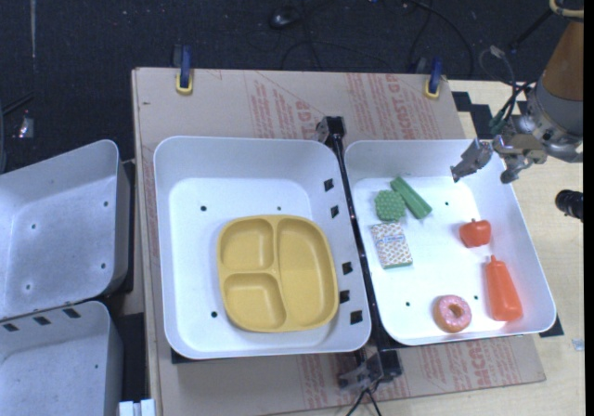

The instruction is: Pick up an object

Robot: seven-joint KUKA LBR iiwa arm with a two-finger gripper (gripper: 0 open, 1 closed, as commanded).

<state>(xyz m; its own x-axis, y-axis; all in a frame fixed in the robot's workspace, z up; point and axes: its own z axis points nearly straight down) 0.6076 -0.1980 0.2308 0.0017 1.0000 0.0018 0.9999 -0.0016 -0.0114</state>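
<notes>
The right bin (422, 321) holds several small objects: a green stick (411, 198), a round green piece (390, 206), a patterned sponge block (392, 245), a small red item (475, 233), an orange bottle (502, 289) and a pink donut (453, 313). My gripper (492, 162) hangs above the bin's far right corner, its two fingers spread apart with nothing between them. It is up and right of the red item, apart from every object.
The left bin (186, 182) holds a yellow divided plate (277, 272). A black divider (351, 238) runs between the bins. Two white bin-like trays (56, 219) lie off the bench at the left. Yellow clamps (185, 82) hold the board's far edge.
</notes>
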